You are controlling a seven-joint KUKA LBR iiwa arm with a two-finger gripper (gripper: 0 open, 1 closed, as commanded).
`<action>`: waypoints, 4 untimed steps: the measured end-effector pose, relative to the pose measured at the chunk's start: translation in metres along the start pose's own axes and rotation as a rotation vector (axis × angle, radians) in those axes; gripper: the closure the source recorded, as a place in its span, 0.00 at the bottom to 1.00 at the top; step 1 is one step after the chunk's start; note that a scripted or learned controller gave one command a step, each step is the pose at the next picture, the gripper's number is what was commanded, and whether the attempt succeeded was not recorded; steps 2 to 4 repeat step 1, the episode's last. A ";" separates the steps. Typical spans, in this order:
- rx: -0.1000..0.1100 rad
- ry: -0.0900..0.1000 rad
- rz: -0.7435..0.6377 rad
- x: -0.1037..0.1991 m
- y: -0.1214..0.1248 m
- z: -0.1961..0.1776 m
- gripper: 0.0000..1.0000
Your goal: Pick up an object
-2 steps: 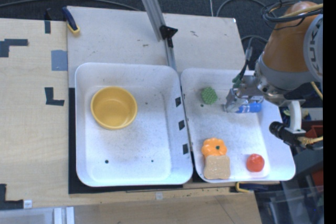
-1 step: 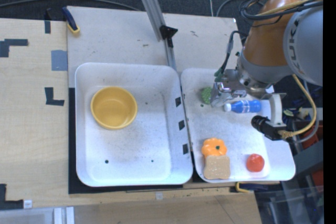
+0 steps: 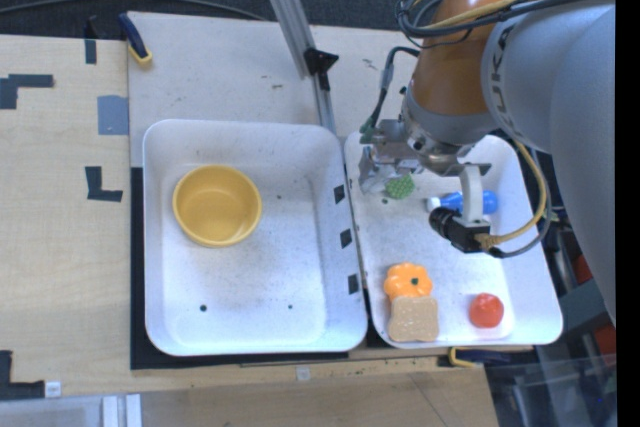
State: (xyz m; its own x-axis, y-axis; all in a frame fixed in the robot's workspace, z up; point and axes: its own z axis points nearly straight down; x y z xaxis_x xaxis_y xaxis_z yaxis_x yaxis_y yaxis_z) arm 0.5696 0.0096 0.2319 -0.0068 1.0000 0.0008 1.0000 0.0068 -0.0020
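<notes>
Nearest the front rim of the right-hand shallow white bin [image 3: 530,320], a tan square slab like a slice of toast [image 3: 413,319] lies touching a small orange pumpkin-shaped toy [image 3: 408,281], with a round red tomato-like ball [image 3: 486,310] a little apart to their right. Beyond them sits a blue and white cylinder-like piece [image 3: 484,203], partly behind a black fitting on the arm. Further back, the pincer [image 3: 385,167] hangs low over the bin's far left corner, and a small green knobbly object [image 3: 400,185] lies just beside its tip (whether it touches, I cannot tell). Whether the pincer is released or clenched I cannot tell either.

My guess is the approach step is in hand, with the green piece the likely target; next it would need centring over the piece before any lift.

Leaning in from the right, the grey arm carries its orange band [image 3: 470,25] above a wrist pointing steeply down. Over in the left-hand white bin [image 3: 160,315] sits a round yellow plastic bowl [image 3: 216,205], well apart.
</notes>
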 end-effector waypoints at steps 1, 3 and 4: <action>-0.002 0.001 -0.001 0.059 0.026 -0.001 1.00; -0.002 0.001 -0.001 0.059 0.026 -0.001 1.00; -0.002 0.001 -0.001 0.059 0.026 -0.001 1.00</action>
